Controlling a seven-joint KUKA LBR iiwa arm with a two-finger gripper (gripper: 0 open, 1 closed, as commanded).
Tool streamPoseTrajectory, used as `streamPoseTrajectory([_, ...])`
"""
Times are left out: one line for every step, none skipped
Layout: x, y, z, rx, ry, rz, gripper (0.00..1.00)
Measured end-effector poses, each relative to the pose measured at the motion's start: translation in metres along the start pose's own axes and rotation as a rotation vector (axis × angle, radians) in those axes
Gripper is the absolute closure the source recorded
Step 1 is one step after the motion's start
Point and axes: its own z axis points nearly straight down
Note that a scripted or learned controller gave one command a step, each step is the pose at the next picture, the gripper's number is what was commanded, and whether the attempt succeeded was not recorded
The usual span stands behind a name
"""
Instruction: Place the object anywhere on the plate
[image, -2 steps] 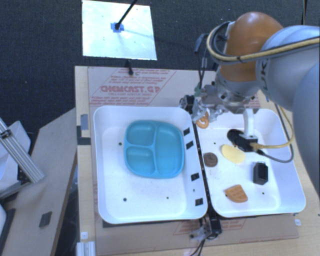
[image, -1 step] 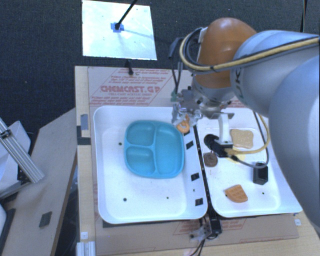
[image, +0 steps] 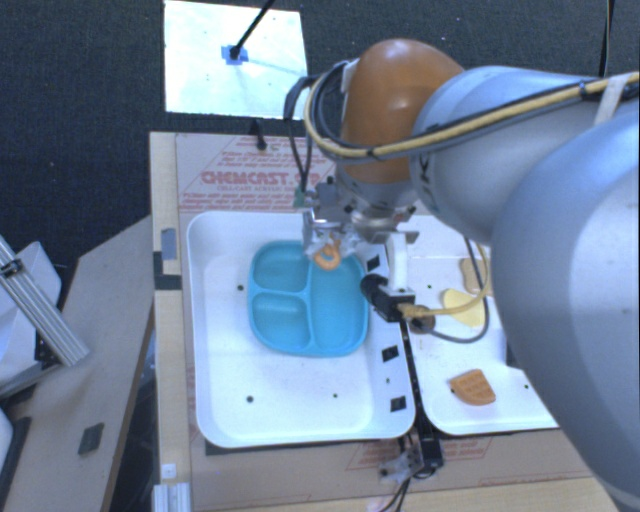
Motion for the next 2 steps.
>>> streamPoseTrajectory([0.049,-0.018,-0.007,0.001,0.0,0.0,1.0])
streamPoseTrajectory([0.058,-0.019,0.006,0.002,-0.001,0.003,1.0])
